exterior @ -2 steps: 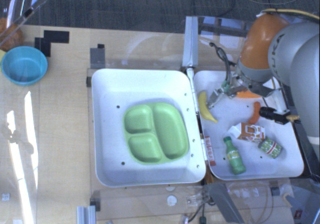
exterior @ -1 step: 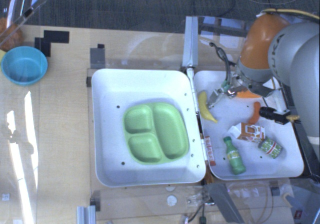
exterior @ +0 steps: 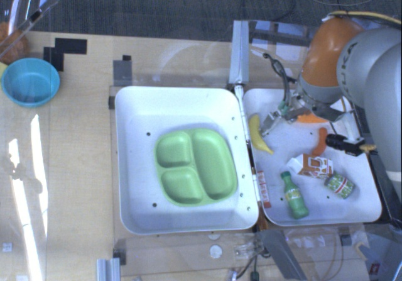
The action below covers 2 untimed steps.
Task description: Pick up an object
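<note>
Banana [exterior: 258,136] lies against right bin's [exterior: 370,201] left wall, long axis running top to bottom. I see gripper [exterior: 274,121] just right of banana, fingers parted, gripping nothing.

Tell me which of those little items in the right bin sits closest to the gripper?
The yellow banana, lying along the right bin's left wall just below-left of the gripper. The green bottle and small can lie farther down.

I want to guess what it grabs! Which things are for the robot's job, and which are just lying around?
For the job:
yellow banana
green plastic bottle
orange carrot
small green can
gripper

Just lying about:
green divided plate
blue bowl
</note>
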{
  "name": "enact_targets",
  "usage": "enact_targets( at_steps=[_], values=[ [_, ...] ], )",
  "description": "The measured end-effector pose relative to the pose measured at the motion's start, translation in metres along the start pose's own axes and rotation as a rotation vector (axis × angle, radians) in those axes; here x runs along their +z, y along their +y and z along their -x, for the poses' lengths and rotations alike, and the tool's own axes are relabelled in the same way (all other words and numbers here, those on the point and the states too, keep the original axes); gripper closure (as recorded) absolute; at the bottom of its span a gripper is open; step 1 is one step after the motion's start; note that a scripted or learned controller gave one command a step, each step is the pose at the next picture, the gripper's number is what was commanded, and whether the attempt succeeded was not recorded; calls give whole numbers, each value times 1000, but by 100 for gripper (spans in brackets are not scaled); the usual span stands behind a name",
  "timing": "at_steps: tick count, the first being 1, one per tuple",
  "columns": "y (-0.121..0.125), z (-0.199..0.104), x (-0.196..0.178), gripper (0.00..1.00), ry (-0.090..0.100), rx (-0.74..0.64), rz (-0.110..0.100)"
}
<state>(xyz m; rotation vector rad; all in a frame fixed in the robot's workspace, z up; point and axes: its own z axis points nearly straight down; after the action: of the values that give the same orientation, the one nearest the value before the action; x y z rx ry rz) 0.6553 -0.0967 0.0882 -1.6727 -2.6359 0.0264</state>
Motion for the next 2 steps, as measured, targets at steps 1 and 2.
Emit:
enact_targets(
  at_steps=[1, 2],
  values=[
    [0, 0, 0, 0, 0, 0, 0],
    [0, 0, 0, 0, 0, 0, 0]
  ],
)
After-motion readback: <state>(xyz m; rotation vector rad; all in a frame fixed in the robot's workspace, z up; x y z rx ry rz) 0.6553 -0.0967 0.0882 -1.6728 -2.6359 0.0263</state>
